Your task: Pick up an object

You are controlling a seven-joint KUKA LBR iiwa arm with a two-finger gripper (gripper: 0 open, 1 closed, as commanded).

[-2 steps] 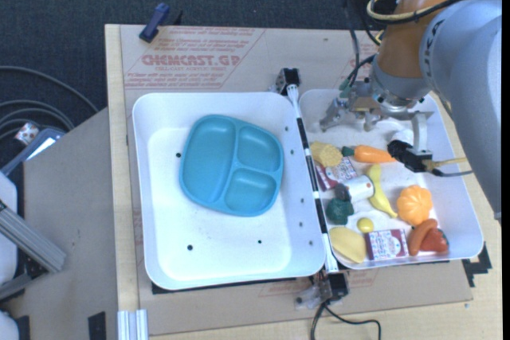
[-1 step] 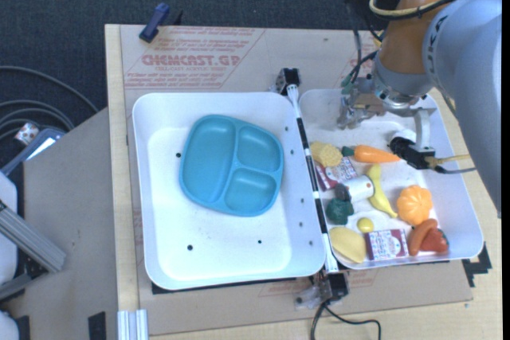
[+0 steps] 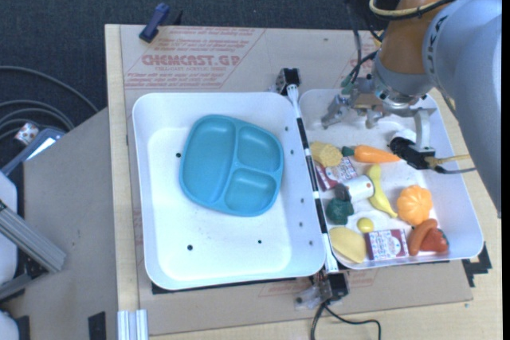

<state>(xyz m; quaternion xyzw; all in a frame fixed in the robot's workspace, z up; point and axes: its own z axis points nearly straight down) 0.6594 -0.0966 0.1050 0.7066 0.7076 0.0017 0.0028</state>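
The surface (image 3: 199, 52) carries two white bins. The left bin (image 3: 159, 235) holds a blue divided plate (image 3: 231, 165). The right bin (image 3: 462, 207) holds the toy food items and the arm (image 3: 446, 20), which reaches in over its far end.

The tool (image 3: 355, 112) hangs above the bin's far left corner with its two fingers spread wide and nothing between them.

Nearest candidate: the carrot (image 3: 374, 155), lying just toward the camera from the tool, long axis running roughly left to right. The corn (image 3: 325, 153) lies beside it; the banana (image 3: 381, 197) and orange pumpkin (image 3: 414, 204) lie further toward the camera.

The fingertips are small and hard to make out. The wrist hides part of the bin floor behind the tool
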